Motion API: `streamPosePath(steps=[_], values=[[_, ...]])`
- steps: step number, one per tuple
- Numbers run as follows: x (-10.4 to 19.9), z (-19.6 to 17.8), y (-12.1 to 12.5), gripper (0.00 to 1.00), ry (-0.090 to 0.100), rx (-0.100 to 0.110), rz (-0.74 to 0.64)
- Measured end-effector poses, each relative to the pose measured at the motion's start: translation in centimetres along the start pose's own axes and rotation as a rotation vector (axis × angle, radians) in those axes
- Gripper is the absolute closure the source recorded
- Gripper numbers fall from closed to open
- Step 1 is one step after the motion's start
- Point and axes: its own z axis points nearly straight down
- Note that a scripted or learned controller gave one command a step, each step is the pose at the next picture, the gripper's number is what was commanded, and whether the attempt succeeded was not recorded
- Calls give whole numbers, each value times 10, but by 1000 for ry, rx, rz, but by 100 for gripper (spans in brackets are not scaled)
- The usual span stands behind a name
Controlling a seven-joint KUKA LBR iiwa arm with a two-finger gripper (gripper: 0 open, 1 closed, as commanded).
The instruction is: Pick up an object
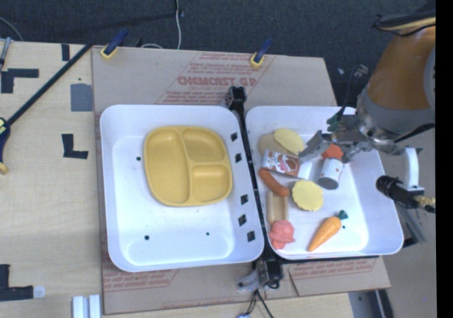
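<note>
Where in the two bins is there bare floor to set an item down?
Left bin: bare floor in front of and left of the yellow divided plate. Right bin: bare right of the carrot. Its left half around the hand is crowded with toy food.

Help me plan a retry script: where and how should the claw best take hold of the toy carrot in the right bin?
Probably across the orange body of the carrot, near its thicker upper half just below the green top. Come straight down from above, fingers closing across its width. It lies flat and slanted, with bare bin floor on both long sides, apart from the pink toy.
</note>
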Motion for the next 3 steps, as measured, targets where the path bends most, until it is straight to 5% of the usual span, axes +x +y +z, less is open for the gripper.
streamPosePath(steps=[1, 2, 3], values=[[-7, 80, 9, 0, 1, 7, 1], [20, 156, -6, 0, -1, -1, 1], [20, 143, -5, 100, 2, 0, 1]])
